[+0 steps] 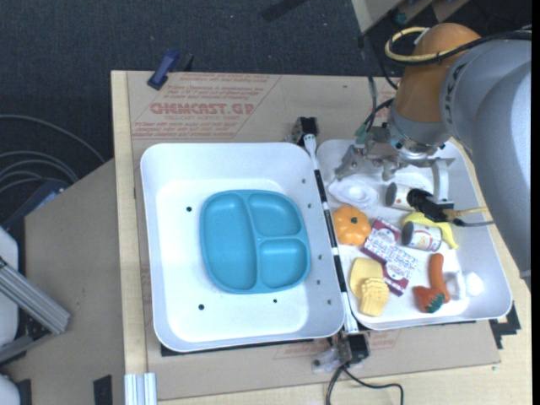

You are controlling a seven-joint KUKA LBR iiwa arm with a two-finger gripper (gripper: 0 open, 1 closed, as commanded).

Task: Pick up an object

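Observation:
My gripper (366,160) hangs low over the far end of the right bin (492,270), just above a small white cup (357,195). I see nothing held in it. Toys lie crowded in this bin: an orange fruit (351,224), a red and white packet (390,250), a yellow corn piece (369,286), a banana (430,223) with a small can (424,238) against it, and a red carrot (432,282). The wrist and orange band hide the bin's far right corner.
In the left bin (164,251) lies a blue divided plate (253,240). The bins meet at a raised rim with black clips (306,128). A blue clip (164,68) sits on the cardboard behind the left bin.

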